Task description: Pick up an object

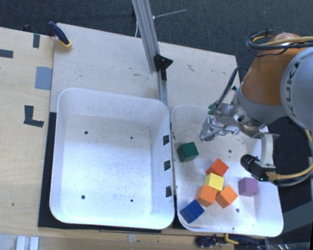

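Blocks are your candidates, and all of them lie in the right bin (269,222); none is lifted yet. You have a green block (188,152) nearest the dividing wall, an orange block (217,168) just right of it, and below that a tight cluster: a yellow block (214,182) touching a second orange block (207,194), with a third orange block (226,196) beside them. A blue block (192,211) sits toward the near rim and a purple block (248,187) off to the right. The left bin (63,138) holds none of them.

Your gripper (208,135) hangs over the far part of the right bin, just up and right of the green block and apart from it. You can see nothing between its fingers, but whether they are spread or pressed together I cannot tell at this size.

By my reading, you are at the approach: the descent, the closing and the lift are all left to do. The green block looks the likeliest target, standing clear of its neighbours.
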{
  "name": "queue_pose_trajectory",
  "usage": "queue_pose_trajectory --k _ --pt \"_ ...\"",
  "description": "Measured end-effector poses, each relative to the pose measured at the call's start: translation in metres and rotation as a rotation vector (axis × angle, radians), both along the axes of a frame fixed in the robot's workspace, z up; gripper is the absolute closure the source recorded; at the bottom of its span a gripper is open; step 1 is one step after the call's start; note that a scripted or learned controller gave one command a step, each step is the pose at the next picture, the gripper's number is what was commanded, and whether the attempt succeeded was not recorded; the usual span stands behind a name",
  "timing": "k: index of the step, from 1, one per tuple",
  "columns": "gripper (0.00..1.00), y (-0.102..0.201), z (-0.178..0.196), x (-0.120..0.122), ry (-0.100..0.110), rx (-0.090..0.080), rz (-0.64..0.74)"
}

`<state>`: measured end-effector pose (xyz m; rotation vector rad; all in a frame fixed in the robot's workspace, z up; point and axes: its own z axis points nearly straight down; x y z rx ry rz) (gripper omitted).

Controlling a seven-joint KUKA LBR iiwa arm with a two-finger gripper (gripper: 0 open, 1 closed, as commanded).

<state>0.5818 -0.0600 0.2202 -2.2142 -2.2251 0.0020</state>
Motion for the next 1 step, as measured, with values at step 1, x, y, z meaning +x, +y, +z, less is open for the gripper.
queue_pose_trajectory --k 1 --pt "1.0 0.0555 0.005 -0.0138 0.0 0.001 0.002"
